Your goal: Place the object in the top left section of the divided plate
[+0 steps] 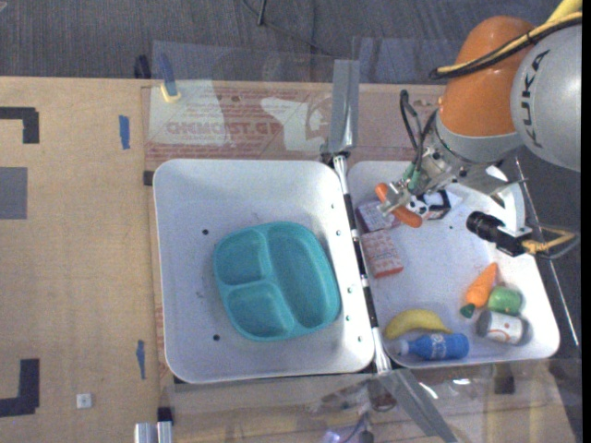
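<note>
Hanging over the right white bin [545, 335], the gripper [404, 198] is seen; its finger state cannot be told. The teal divided plate [275, 280] lies well to its left.

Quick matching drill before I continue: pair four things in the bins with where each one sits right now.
Things:
1. teal divided plate
2. banana
3. blue bottle
4. carrot

Places:
A. right bin, near its front edge, just in front of the banana
B. middle of the left bin
C. right bin, toward its right side, beside a green item
D. right bin, lower middle, behind the blue bottle

Pairs: 1-B, 2-D, 3-A, 4-C
</note>
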`<act>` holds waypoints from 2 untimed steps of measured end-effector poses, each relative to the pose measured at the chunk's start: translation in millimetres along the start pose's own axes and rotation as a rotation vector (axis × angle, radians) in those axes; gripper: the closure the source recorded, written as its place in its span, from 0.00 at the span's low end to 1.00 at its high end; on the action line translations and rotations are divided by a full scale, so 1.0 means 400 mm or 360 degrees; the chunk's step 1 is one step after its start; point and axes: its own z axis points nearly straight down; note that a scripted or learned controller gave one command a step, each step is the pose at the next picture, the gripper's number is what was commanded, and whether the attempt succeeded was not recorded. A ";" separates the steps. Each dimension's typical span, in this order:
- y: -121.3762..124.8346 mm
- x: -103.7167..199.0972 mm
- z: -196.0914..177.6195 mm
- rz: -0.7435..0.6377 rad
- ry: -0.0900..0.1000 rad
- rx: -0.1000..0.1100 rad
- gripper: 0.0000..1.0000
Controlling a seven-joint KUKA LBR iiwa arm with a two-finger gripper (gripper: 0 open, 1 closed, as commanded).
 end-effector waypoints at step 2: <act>-0.063 0.169 0.001 -0.0491 0.0000 -0.0001 1.00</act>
